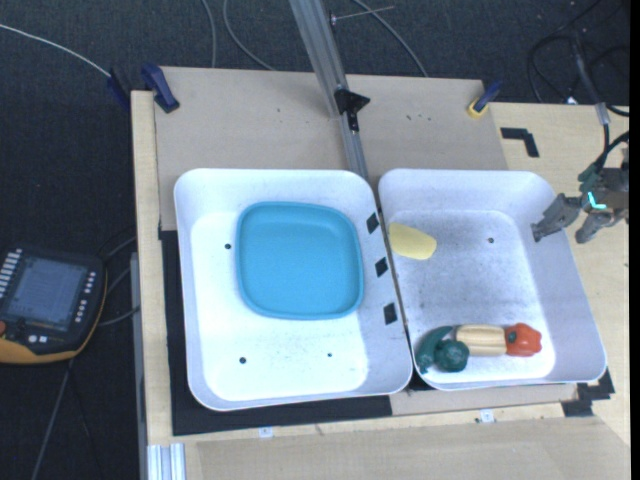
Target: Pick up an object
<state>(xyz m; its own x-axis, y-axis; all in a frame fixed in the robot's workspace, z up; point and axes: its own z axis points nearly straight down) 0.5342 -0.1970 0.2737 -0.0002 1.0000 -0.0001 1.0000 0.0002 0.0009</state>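
Note:
In the right bin [560,268] a pale yellow piece [411,241] lies near the left wall. Along the bin's front wall lie a dark green round object [443,353], a tan stick-shaped piece [480,340] and a red piece [523,339], touching in a row. My gripper [566,223] hangs at the right bin's right rim, far from all of these. Its two fingers are spread apart with nothing between them.
The left bin [205,298] holds a blue square plate [300,259]. A metal post [322,43] slants up from between the bins. Blue and yellow clamps sit at the bench's back corners. A handheld pendant [45,303] lies on the floor at left.

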